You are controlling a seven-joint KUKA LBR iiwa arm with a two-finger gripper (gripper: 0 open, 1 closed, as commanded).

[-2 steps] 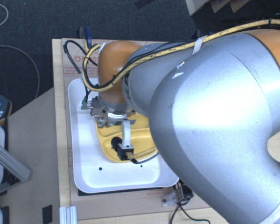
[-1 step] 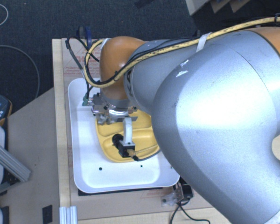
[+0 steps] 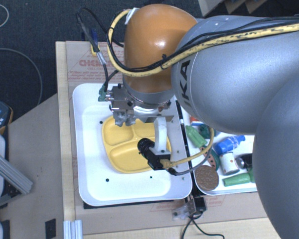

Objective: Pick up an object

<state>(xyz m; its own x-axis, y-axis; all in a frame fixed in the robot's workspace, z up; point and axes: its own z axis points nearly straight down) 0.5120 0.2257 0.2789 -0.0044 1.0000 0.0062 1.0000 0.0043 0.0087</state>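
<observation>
A yellow divided plate [image 3: 120, 147] lies in the left white bin [image 3: 92, 180], near its middle. My gripper [image 3: 123, 119] hangs straight down over the plate's far edge, close to or touching it. The orange wrist and grey arm hide the gripper's tip from above. The right bin [image 3: 239, 190] holds several small things: a green piece [image 3: 195, 135], a blue and white bottle [image 3: 226, 146], a brown round disc [image 3: 207, 178] and a green bar [image 3: 237, 179].
The grey arm covers most of the right bin and the upper right of the view. Bare white floor of the left bin lies in front and to the left of the plate. Brown cardboard [image 3: 70, 59] borders the bins.
</observation>
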